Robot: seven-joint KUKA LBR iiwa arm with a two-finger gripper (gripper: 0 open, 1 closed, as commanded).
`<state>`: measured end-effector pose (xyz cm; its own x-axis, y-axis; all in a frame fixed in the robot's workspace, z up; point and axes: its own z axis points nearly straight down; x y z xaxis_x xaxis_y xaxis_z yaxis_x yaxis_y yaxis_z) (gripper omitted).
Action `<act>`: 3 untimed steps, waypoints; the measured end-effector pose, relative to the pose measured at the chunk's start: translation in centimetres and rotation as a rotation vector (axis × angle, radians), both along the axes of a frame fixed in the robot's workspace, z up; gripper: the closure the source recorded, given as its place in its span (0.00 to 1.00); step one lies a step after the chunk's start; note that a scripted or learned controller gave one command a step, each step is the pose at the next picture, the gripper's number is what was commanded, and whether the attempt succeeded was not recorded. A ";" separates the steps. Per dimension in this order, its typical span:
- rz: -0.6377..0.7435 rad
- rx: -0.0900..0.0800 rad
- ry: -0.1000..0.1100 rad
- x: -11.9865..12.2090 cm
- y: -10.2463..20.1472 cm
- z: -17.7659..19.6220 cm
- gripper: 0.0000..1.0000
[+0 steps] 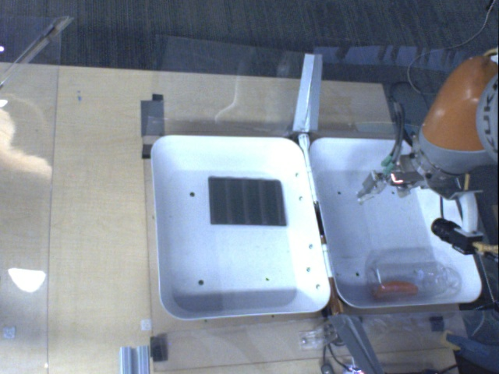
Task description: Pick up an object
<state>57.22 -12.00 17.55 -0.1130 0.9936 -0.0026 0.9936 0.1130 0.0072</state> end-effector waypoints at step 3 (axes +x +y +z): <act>-0.181 0.000 0.000 0.8 -6.6 2.3 0.00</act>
<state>58.01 -18.62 19.85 0.0681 0.9977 -0.0021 0.9977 -0.0681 0.0073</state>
